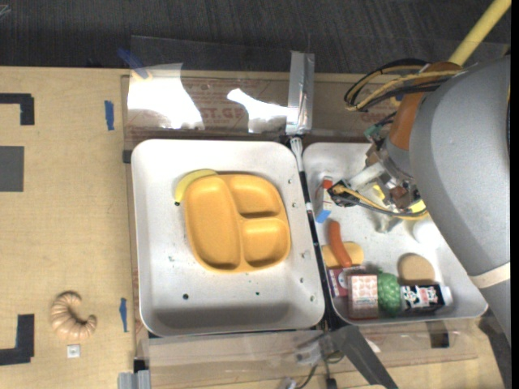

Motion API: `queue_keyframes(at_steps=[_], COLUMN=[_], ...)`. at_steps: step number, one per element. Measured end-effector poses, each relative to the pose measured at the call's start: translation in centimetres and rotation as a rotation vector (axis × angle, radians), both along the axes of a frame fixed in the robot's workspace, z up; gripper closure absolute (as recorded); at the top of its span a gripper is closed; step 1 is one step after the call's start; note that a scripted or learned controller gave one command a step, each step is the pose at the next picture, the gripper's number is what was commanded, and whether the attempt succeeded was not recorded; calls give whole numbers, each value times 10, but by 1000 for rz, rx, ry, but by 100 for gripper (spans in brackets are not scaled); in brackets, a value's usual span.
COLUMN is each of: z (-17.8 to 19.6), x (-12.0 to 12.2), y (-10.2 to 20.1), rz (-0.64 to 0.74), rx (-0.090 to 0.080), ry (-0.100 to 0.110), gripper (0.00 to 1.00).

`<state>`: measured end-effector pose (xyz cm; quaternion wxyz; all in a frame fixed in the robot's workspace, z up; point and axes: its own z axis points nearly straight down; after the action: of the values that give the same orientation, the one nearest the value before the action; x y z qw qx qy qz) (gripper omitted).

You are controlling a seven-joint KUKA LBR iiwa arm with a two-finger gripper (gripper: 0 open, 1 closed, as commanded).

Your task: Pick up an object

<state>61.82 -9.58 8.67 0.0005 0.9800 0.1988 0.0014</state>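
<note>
Lying along the left wall of the right bin (pixel 462 294), an orange carrot-shaped toy (pixel 339 240) rests at a slant, its lower end against a pale yellow piece (pixel 330 257). Toward the near wall, a bottle (pixel 403 294) with a green and a black-and-white label lies on its side, a red and white packet (pixel 362 287) touching its left end. A round tan disc (pixel 416 266) sits just behind the bottle.

Gripper (pixel 375 191) is low in the far part of the same bin, wrapped in yellow and black cables, apart from carrot and bottle. Nothing seen held. Whether it is apart or together: cannot tell, cables and wrist block the sight. Grey arm (pixel 470 160) covers the bin's right side; orange band (pixel 403 120) shows above the wrist.

Left bin (pixel 154 282): an orange divided tray (pixel 237 219) near centre, a yellow banana (pixel 191 181) poking out from under its far-left corner.

Outside the bins, on the cardboard bench (pixel 57 201) at near left, a tan curled croissant-like toy (pixel 73 314), well apart from everything else.
</note>
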Motion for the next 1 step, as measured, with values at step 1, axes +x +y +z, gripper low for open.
queue_keyframes(at_steps=[1], z=[102], x=[-29], y=[9], rz=[-30], rx=[2], ry=[-4], gripper=[0])
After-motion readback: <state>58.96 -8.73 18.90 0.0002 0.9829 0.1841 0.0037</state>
